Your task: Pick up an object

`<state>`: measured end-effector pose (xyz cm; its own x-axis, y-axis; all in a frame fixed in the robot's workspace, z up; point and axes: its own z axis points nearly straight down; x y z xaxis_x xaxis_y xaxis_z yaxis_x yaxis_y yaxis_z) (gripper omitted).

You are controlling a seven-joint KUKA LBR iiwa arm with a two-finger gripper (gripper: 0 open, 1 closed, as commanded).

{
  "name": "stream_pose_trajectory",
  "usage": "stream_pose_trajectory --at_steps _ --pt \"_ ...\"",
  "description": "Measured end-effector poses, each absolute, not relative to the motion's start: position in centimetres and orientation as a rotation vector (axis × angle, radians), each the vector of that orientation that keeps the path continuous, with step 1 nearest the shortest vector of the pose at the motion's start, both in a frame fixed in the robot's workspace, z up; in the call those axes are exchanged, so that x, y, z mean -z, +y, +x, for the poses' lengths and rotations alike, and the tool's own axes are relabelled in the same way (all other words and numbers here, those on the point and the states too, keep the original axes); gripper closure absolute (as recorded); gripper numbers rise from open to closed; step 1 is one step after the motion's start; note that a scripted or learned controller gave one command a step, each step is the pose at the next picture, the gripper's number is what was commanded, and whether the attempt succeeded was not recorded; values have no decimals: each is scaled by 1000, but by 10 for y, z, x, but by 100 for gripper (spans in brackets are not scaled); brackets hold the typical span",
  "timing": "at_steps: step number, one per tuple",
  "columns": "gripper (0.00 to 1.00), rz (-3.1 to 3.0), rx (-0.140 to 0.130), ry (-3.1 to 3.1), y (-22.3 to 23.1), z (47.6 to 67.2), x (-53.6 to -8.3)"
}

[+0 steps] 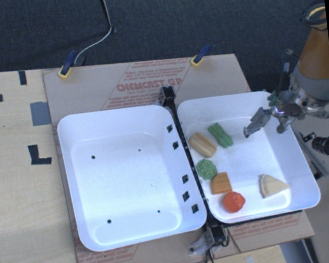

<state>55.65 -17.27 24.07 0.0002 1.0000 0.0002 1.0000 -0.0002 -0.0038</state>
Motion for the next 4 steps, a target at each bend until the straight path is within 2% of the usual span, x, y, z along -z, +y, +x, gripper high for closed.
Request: stream_pose_trajectory --at_steps 1,2,3,4 --pt "0 -2211 -12 -2209 -131 492 -156" --pt "0 -2215 0 -2225 -111 576 -128" --pt "0 -2220 4 -2228 -98 656 -153" --pt "0 -2210 1 -2227 -9 607 -184"
